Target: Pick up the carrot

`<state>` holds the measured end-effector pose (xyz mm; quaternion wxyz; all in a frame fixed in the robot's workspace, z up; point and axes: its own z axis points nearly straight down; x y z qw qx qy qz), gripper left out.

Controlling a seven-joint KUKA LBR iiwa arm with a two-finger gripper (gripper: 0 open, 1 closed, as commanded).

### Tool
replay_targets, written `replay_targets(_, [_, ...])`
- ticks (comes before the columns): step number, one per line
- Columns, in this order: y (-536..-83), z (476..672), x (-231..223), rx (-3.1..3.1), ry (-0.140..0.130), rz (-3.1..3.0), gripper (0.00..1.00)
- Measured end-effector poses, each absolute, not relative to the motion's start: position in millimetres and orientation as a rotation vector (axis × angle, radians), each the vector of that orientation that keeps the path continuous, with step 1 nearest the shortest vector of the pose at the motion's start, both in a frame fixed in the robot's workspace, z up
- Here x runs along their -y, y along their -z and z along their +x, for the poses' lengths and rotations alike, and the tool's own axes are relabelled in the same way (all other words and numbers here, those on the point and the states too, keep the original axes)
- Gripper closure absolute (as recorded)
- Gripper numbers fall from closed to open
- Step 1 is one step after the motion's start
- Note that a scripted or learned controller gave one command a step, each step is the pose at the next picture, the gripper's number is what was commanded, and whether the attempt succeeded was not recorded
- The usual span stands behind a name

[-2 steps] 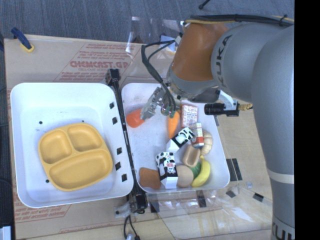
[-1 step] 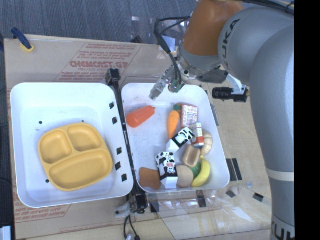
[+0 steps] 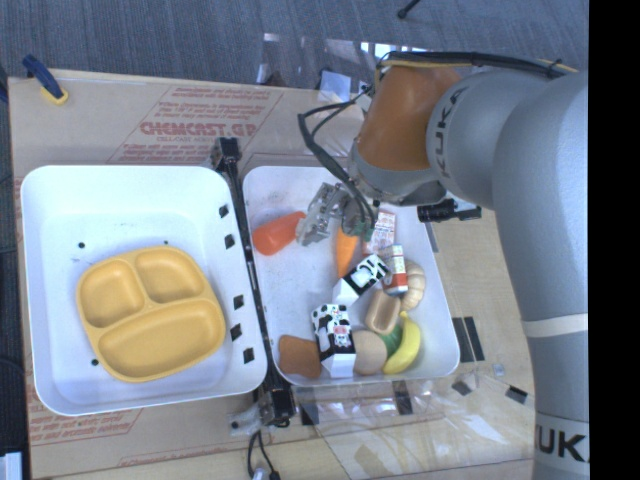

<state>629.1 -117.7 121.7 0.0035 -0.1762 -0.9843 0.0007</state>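
The carrot [image 3: 346, 252] is a slim orange taper lying in the right bin [image 3: 262, 298], its thin end pointing toward the near side. My gripper [image 3: 320, 218] hangs low over the bin's far half, just left of the carrot's thick end and touching or nearly touching it. An orange-red rounded toy [image 3: 276, 234] lies directly to the gripper's left, close against its tip. The grey wrist with the orange band [image 3: 400, 118] covers the bin's far right corner. Nothing is seen lifted off the bin floor.
Toy food is heaped at the right bin's near right: a banana [image 3: 408, 346], black-and-white cartons [image 3: 333, 330], a brown bread piece [image 3: 298, 357], and small packets [image 3: 384, 230]. The left bin [image 3: 50, 198] bears a yellow divided plate [image 3: 150, 311].
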Motion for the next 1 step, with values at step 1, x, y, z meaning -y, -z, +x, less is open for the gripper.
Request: replay_targets(1, [-155.5,611.2,134.0,2.958,-0.002,-1.059,1.0])
